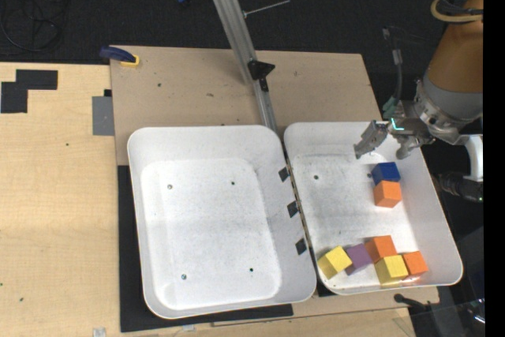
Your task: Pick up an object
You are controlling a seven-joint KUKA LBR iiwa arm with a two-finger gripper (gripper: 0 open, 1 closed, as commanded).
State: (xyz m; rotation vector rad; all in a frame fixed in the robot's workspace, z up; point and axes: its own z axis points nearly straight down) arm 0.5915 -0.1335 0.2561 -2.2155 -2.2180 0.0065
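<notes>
Table (237, 91): pale wooden board carrying two shallow white bins side by side.
Left bin (158, 142): white, nothing lying in it that can be made out.
Right bin (331, 134): white; holds every block in the scene.
Arm (458, 67): grey with an orange section, reaching in from 3 o'clock.
Claw (388, 140): at the right bin's 1 o'clock corner, fingers spread apart, nothing between them.
Blue block (385, 171): just toward 6 o'clock of the claw; apart from it.
Orange block (387, 192): touching the blue block on its 6 o'clock side.
Cluster, 5 to 6 o'clock edge of the right bin: yellow block (335, 260), purple block (359, 256), second orange block (381, 247), second yellow block (390, 269), third orange block (415, 263); packed close, several touching.
Step in hand (judgement): approach, with no grasp made yet.
Best target (judgement): the blue block, nearest the claw and free on three sides.
Method (judgement): centre the claw over the blue block, turn the fingers so they close along the 3 to 9 o'clock line, clear of the orange neighbour, then descend straight.
Risk (judgement): a finger landing on the seam between blue and orange would push both away; the crowded cluster offers poor finger room.
</notes>
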